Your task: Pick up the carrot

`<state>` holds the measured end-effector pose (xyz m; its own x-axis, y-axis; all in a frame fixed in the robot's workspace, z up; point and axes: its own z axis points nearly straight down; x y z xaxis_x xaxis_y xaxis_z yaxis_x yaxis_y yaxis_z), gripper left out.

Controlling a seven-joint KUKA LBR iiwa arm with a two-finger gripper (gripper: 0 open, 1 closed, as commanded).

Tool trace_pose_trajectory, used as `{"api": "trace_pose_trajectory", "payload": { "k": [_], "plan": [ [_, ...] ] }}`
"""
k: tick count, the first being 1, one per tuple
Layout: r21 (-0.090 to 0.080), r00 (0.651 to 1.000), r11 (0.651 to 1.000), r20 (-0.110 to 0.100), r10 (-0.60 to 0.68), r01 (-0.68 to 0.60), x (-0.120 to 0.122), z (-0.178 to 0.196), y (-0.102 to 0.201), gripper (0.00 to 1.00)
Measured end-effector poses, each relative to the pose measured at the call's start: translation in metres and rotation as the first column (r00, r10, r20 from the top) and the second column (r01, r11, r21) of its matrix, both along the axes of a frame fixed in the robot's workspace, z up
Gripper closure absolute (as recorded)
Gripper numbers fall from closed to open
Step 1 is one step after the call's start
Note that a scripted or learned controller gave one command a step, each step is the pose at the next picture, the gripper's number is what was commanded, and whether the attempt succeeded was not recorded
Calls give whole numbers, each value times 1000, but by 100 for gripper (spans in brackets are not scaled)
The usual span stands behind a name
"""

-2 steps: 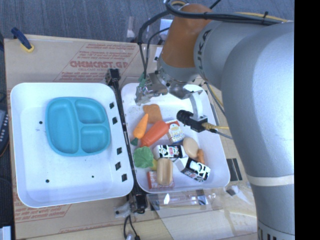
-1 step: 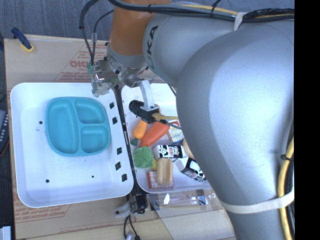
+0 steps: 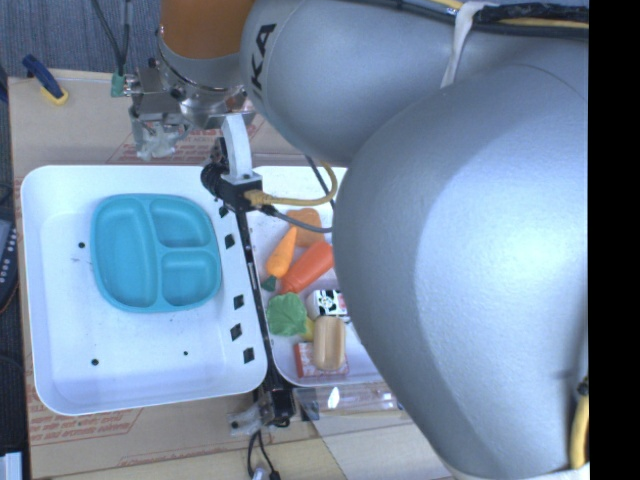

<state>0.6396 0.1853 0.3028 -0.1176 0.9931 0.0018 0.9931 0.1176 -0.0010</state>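
Observation:
The carrot (image 3: 310, 265), orange-red and tapered, lies slantwise in the right bin (image 3: 290, 373) near the wall between the bins. A shorter yellow-orange tapered piece (image 3: 281, 254) lies against its left side. My gripper (image 3: 155, 140) hangs at the back of the left bin (image 3: 40, 268), over that bin's far rim, well to the left of and behind the carrot. It looks blurred and small here. The arm's grey bulk hides most of the right bin.
A blue divided plate (image 3: 155, 253) lies in the left bin. Near the carrot are a green leafy toy (image 3: 287, 313), a tan bread-like piece (image 3: 328, 343), a black-and-white carton (image 3: 328, 303) and another orange item (image 3: 306, 218). A cable runs along the dividing wall.

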Motion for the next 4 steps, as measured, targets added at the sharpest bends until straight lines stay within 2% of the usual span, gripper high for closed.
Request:
{"api": "trace_pose_trajectory", "payload": {
  "k": [1, 2, 3, 4],
  "plan": [
    [-9, 954, 954, -2, -299, 299, -17, 10, 12, 100],
    [-10, 854, 854, -2, -521, 521, 16, -36, 32, 100],
    [-17, 717, 717, -4, -697, 697, -50, -37, 9, 100],
    [-17, 489, 489, -1, -872, 872, -72, -67, 10, 100]
  ]
}}
